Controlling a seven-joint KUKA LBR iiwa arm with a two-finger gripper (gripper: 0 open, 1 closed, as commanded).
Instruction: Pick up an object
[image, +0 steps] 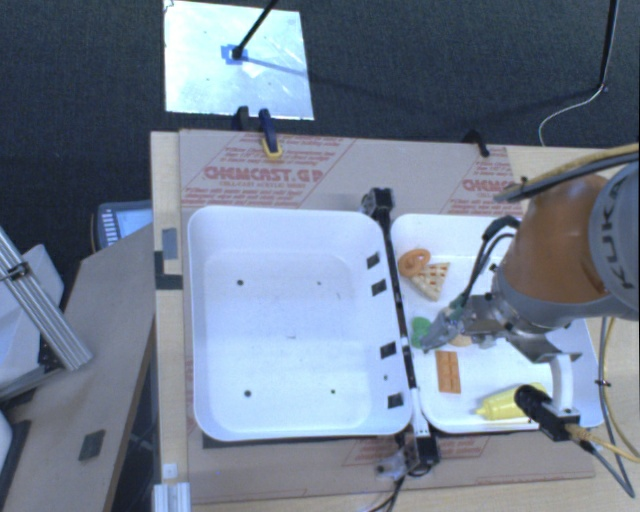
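While the grey arm with its orange band reaches in from the right, its pincer (432, 338) sits low in the right shallow white plastic bin (470, 418), tip over a small green piece (419, 326); grip state: cannot tell.

Items nearby: orange ring-shaped toy (413, 261), tan waffle-patterned wedge (433, 279), flat orange rectangular block (449, 372), yellow lumpy toy (496, 405).

Step, by my reckoning: closing in for a grasp. Next: seat on the green piece, close, lift straight.

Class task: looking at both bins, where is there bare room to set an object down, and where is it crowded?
The left bin offers open floor between its outer wall and the black divider. The right bin is crowded: pretzel, waffle piece, green piece, orange bar, yellow object, with the end effector among them.
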